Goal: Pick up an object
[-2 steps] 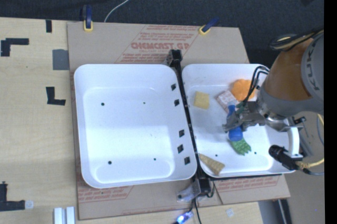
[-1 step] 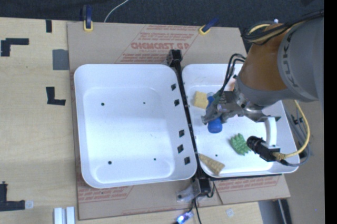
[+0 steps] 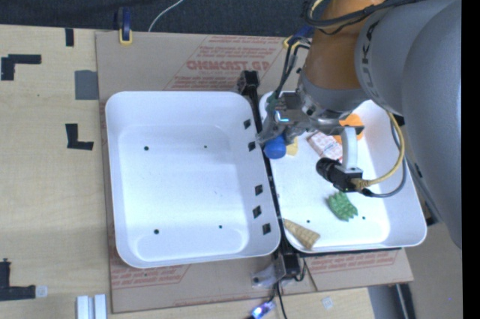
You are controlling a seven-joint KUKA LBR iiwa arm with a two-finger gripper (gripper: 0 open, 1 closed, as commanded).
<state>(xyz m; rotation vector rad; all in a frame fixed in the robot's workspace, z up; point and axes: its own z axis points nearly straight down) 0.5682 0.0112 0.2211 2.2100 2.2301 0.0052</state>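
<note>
The arm reached in from the right and hung low over the right bin [image 3: 397, 235], its orange band sitting above the wrist. The gripper [image 3: 279, 131] was down at that bin's upper left corner, hard against the divider where the 2 bins met, and a small blue ball-like object [image 3: 275, 149] sat just below it, touching or nearly touching the tool. Whether the gripper was released, clenched or grasping that blue piece could not be told, since the wrist body covered the tip from above; it would be wrong to call the blue object held.

The placement made sense as a grasp attempt on whatever lay nearest the corner wall. Most of the loose items were crowded into the upper half of the right bin: a pink-and-white packet [image 3: 327, 144] and an orange piece [image 3: 351, 133] lay just beside the wrist. A green toy [image 3: 343, 206] lay apart toward the middle, and a tan wedge [image 3: 303, 235] rested near the front rim. The left bin [image 3: 127, 182] stood alongside.

By my judgement the pick was still under way, nothing yet lifted clear. The corner wall could crowd the tool and spoil the grasp.
</note>
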